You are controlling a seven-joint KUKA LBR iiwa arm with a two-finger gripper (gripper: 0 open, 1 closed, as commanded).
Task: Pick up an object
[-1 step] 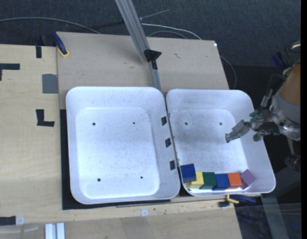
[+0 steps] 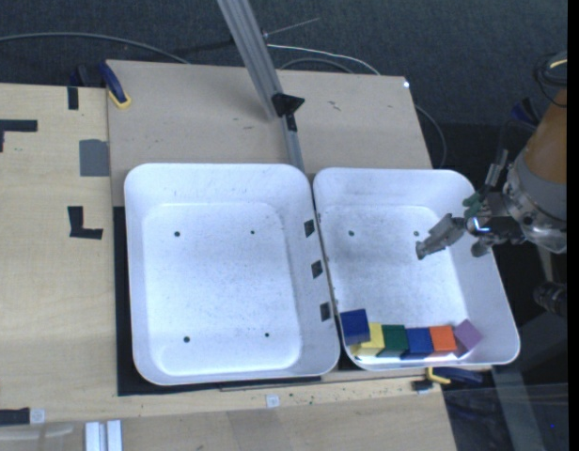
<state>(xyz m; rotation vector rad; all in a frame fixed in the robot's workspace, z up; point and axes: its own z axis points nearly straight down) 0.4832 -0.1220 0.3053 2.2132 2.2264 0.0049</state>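
While gripper [image 2: 440,238] hangs over right bin [image 2: 383,195], holding nothing, finger state unclear: cannot tell. Blocks [image 2: 402,338] lined along near wall, below-left of me; row runs left-right.

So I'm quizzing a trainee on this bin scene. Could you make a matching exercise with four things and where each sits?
Things:
1. purple block
2. blue block stacked on yellow
3. gripper
4. orange block

Places:
A. above the right bin's middle, away from the blocks
B. far right end of the block row, in the bin's corner
C. left end of the block row, by the divider between bins
D. in the row, just left of the purple one

Pairs: 1-B, 2-C, 3-A, 4-D
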